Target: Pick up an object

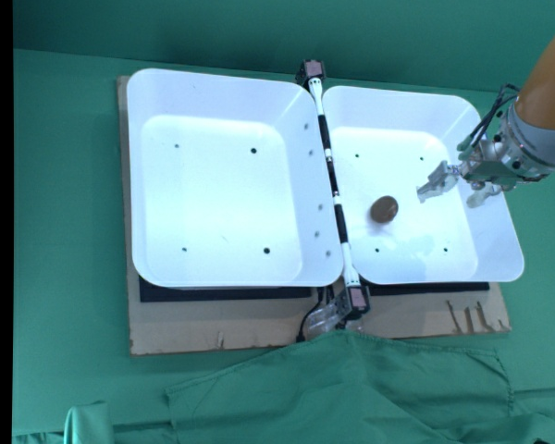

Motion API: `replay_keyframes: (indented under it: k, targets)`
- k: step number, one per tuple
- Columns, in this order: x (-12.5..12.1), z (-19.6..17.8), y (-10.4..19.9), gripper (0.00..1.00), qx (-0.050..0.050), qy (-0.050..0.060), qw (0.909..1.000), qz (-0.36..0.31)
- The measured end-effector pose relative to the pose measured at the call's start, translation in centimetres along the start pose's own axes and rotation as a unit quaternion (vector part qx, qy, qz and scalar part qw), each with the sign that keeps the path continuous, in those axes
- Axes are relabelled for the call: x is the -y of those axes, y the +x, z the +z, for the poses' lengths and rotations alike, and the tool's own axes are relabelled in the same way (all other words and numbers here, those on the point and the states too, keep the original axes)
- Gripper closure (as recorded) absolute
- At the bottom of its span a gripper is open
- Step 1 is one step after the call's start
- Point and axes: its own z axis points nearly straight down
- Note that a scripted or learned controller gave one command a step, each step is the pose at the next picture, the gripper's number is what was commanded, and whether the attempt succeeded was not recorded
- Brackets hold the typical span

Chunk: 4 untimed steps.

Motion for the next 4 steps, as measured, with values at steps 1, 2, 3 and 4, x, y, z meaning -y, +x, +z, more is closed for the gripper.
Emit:
replay_keyframes:
  k: [1, 2, 3, 4]
  targets:
    - [-4.1, 7.3, -4.3, 0.0, 0.001, 0.002, 1.0, 0.001]
    - [-0.3, 5.5, -4.1, 0.0, 0.0, 0.001, 1.0, 0.0]
    - [1.7, 10.9, -4.2, 0.0, 0.002, -0.005, 1.0, 0.001]
    - [3.2, 10.7, -3.1, 0.0, 0.005, -0.01, 0.9999, 0.001]
